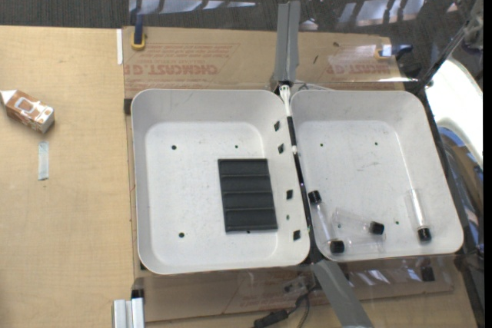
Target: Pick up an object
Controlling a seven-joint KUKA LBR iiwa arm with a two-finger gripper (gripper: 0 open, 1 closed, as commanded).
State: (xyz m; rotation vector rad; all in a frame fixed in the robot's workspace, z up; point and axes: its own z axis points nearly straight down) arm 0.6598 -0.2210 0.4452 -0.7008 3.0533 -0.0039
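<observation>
On the bench, the left bin (154,165) holds a black ribbed block (247,195); fingers' state I cannot tell.

Single fixed camera, mounted above the bench (61,242). It looks down at a slant, taking in both the left bin (146,165) and the right bin (430,165).

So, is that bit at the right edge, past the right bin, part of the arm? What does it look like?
I can't tell whether it belongs to the arm. Just past the right bin there is a smooth, rounded white shape, glossy and without markings. A thin dark line, perhaps a cable or strut, slants across above it.
</observation>
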